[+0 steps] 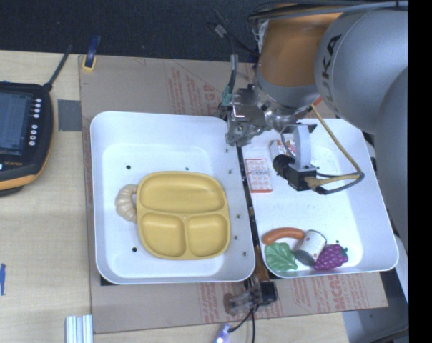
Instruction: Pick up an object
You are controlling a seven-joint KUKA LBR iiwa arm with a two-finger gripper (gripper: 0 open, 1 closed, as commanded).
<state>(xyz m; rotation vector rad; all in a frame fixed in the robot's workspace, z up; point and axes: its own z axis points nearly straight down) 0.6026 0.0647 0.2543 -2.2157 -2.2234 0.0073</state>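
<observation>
Two white bins are sitting side by side on the worktop (44,227) as we are looking down. A yellow divided plate (182,214) is lying in the left bin (109,131), touching a beige pastry (126,201). We are seeing a sausage (282,234), green leaf (281,256), small can (313,245) and purple grapes (331,256) clustering in the right bin's (377,213) near corner. The hand (273,131) is hanging over that bin's far end, well apart from them; whether it is open or closed, we cannot tell.

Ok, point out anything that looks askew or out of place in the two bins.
The beige toy in the left bin lies partly tucked under the yellow divided plate's left edge. In the right bin, the small toys are bunched in the near corner. Nothing looks spilled or damaged.
</observation>
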